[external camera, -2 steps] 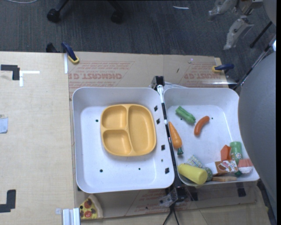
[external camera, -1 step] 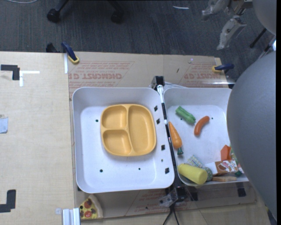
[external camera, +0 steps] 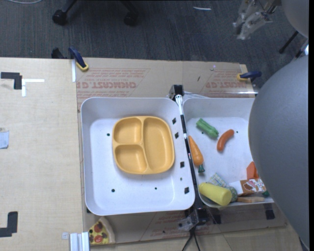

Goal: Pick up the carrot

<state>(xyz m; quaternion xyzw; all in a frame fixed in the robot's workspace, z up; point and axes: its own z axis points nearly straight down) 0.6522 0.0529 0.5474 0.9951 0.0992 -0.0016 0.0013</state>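
The gripper [external camera: 251,20] hangs high over the dark carpet [external camera: 162,29] beyond the bench, holding nothing, while the carrot [external camera: 196,151] lies against the right bin's [external camera: 223,107] left wall.

The orange carrot [external camera: 196,152] is hemmed against the right white bin's left wall [external camera: 187,147]; open floor is left rightward.

Floor [external camera: 162,34]: dark grey carpet, seen across top of view. Chair base [external camera: 93,12]: black, castors resting on carpet at top left. Bench top [external camera: 37,157]: pale wood, black corner marks and white tape cross noted at left. Cardboard sheet [external camera: 147,81]: brown, red lettering printed, laid on bench, held by two blue-and-yellow clamps [external camera: 78,59] at far edge. Lighting: even, soft.
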